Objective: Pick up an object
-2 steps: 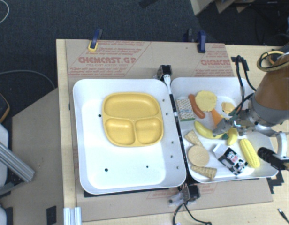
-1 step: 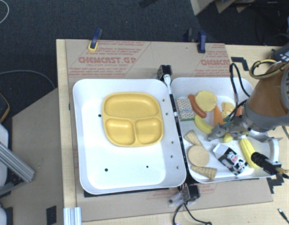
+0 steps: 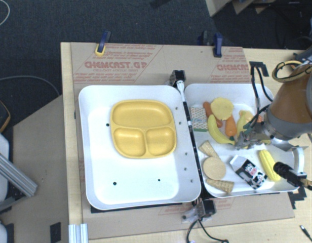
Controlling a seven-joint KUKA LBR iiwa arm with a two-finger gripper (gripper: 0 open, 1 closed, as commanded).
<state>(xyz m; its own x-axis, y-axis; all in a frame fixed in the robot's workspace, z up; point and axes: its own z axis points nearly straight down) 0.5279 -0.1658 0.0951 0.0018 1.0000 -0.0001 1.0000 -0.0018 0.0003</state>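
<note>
I see my gripper (image 3: 245, 139) low beside a curved yellow banana (image 3: 217, 131) and an orange carrot (image 3: 230, 126). I cannot tell its state.

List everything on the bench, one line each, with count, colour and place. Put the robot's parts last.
Bins: 2, white, side by side on the bench.
Divided plate: 1, yellow, three compartments, in the left bin.
Banana: 1, yellow, middle of the right bin.
Carrot: 1, orange, beside the banana.
Corn cob: 1, yellow, right bin, near right corner.
Round cracker: 1, tan, near edge of right bin.
Small carton: 1, black and white, near edge of right bin.
Clamps: 2, one yellow, one blue, far edge of the board.
Arm: 1, grey with orange band, over the right bin.
Gripper: 1, dark, low beside the banana.
</note>
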